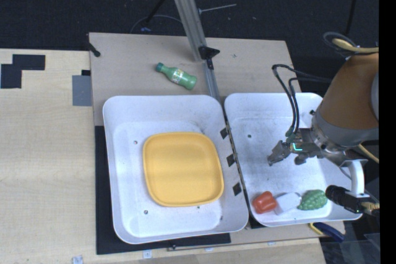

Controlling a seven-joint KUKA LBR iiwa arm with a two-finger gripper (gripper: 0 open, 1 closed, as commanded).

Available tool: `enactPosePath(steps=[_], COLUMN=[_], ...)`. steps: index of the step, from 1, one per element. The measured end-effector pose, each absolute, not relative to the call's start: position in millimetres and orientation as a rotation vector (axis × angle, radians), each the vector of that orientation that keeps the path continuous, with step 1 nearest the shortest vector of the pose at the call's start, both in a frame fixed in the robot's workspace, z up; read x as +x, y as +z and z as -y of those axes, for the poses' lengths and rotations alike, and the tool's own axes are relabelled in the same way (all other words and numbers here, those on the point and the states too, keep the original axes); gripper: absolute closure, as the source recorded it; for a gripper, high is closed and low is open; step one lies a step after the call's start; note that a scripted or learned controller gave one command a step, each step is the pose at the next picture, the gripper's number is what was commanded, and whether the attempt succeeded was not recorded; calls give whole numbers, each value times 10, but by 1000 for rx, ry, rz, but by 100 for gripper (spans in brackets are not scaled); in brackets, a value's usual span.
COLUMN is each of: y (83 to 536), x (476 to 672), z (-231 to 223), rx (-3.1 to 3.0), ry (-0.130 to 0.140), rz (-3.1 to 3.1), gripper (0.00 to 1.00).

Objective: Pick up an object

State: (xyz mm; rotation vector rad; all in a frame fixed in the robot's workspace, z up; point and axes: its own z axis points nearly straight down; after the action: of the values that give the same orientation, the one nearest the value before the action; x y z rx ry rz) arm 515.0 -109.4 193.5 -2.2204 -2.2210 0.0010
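The gripper hangs over the bare middle of the right bin with nothing between its fingers, though whether they are spread or pressed together I cannot tell at this size. The likely targets lie just below it along the bin's near wall: a red pepper-like piece, a small white object beside it and a green knobbly one (clustered closely, which may crowd a grasp). Well to the gripper's left a yellow plate fills the left bin, and a green bottle lies on the desk beyond

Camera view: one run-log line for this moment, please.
gripper over right bin | holding nothing visible | red object, green object at near edge
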Motion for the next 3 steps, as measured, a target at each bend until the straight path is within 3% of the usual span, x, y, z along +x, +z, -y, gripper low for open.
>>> enactPosePath(steps=[1, 3], y=[1934, 949], x=[5149, 5188], z=[1094, 1041], rx=[-2220, -2217], ry=[1, 5], rz=[2221, 2219], gripper=[0, 0])
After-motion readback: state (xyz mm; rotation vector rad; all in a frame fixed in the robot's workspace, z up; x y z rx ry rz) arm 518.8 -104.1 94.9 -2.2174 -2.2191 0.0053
